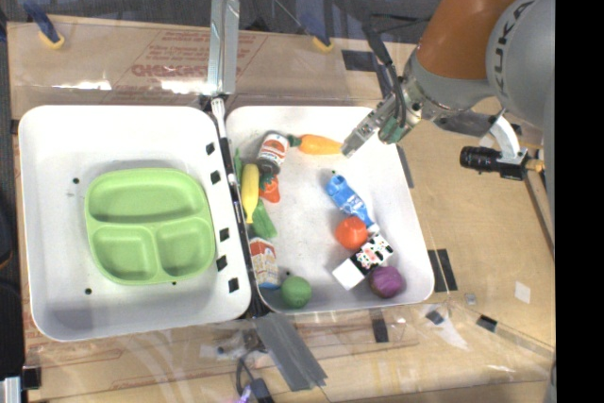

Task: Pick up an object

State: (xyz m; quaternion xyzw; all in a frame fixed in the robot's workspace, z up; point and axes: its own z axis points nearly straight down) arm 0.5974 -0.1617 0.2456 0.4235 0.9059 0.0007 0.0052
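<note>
The end effector (356, 142) is hovering at the right bin's (415, 231) far rim, just beside the toy carrot (319, 144), its opening too blurred to tell and nothing visibly gripped, seemingly lining up on that carrot while the green divided plate (149, 224) is sitting in the left bin (38, 203).

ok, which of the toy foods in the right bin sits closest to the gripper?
The orange carrot-like toy at the bin's far edge. It lies just left of the gripper; the red tomato, purple piece and green ball sit nearer the camera.
</note>
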